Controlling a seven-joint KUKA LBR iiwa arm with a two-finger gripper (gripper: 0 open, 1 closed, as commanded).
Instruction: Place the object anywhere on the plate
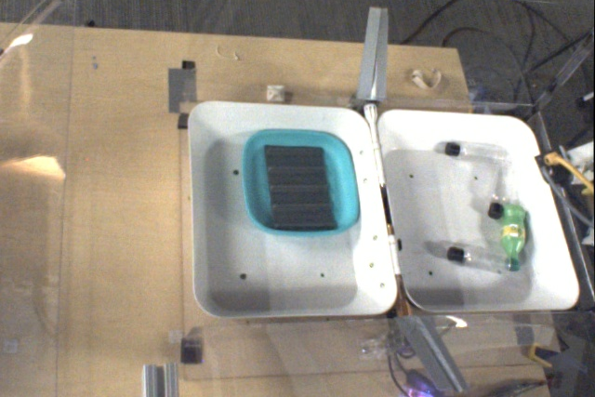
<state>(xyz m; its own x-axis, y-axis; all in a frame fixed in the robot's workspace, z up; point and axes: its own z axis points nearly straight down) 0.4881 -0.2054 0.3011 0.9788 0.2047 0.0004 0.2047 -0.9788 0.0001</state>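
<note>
Green bottle (512, 235) lies in right bin (558, 293), long axis near-vertical in frame; teal plate (346, 181) sits well apart in left bin (209, 284); jaw state: can't tell

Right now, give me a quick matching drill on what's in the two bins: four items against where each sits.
Items:
1. teal plate
2. dark ridged block
3. green bottle
4. clear tube with black cap

Places:
A. right bin, near its right wall
B. left bin, lying on its floor
C. right bin, toward the far side
D. resting on top of the plate

Pairs: 1-B, 2-D, 3-A, 4-C
</note>
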